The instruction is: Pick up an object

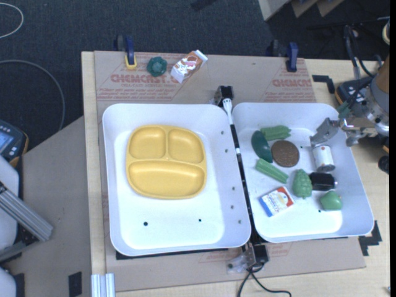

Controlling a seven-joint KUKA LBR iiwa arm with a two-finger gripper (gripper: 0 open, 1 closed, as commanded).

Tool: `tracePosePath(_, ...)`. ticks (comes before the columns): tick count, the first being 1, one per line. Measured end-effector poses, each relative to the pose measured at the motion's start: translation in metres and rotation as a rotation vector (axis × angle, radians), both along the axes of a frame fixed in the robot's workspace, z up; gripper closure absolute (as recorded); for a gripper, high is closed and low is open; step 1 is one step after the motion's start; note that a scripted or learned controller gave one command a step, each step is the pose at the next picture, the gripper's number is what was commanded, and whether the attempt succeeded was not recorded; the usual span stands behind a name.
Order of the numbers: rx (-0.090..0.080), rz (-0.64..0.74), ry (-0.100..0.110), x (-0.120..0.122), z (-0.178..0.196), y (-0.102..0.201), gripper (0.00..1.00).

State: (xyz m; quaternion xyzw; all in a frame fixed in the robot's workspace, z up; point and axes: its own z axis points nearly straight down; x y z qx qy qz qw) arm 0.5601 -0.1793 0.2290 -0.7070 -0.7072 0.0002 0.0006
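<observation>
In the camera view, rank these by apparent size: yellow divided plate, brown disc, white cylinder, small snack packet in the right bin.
1. yellow divided plate
2. brown disc
3. snack packet and white cylinder look alike; unranked.

A robotics lab: cardboard-topped bench (185,82) held by clamps (129,51); loose cables (37,73) on dark carpet.

- I see divided plate (166,161) in left bin (117,184).
- Right bin (352,218): disc (285,153) centre, cylinder (323,158) right of it, small carton (276,201) nearer front.
</observation>
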Motion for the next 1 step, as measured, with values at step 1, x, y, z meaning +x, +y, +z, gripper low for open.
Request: tracePosePath(1, -0.004, 0.0, -0.009, 0.0393, -0.1279, -0.0137, 0.0)
